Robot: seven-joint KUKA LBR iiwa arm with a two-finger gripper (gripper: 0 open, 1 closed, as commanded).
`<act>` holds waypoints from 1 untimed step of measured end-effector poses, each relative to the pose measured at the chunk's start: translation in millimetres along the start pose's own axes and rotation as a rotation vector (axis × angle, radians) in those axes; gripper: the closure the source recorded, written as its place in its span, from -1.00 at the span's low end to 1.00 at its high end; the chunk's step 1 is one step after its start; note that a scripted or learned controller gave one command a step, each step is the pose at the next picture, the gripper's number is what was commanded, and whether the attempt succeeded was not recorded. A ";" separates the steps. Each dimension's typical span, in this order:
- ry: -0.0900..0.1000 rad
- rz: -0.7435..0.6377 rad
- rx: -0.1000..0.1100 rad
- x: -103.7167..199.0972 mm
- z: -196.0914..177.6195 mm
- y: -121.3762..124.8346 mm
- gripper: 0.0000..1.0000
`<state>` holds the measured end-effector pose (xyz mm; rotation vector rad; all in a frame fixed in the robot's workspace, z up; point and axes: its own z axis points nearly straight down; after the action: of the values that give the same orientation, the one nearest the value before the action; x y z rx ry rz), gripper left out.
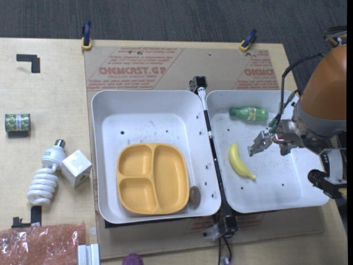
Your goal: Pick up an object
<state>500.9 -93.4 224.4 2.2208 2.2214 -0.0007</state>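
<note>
can (17, 123): green label, text unreadable, far left of the banana
bulb (45, 175): white spiral, on the worktop, left of the bins
board (132, 65): red "CHEMCAST" print, behind the bins
tray (153, 178): yellow, left bin
banana (240, 162): right bin floor
bottle (249, 114): green, behind banana
jaws (259, 144): released, nothing between, just right of banana

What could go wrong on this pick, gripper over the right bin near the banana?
1. The gripper sits between the banana and the green bottle, centred on neither; a straight descent may close on bare bin floor.
2. The banana lies curved and slanted, so it could roll or slip out.
3. The bottle lies on its side near the right bin wall; a nudge may roll it.
</note>
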 end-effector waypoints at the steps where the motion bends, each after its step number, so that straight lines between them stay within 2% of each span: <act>1: 0.001 0.002 0.000 -53.6 132.1 13.4 -1.00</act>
<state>514.3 -147.1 92.3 2.2231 2.2197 0.0002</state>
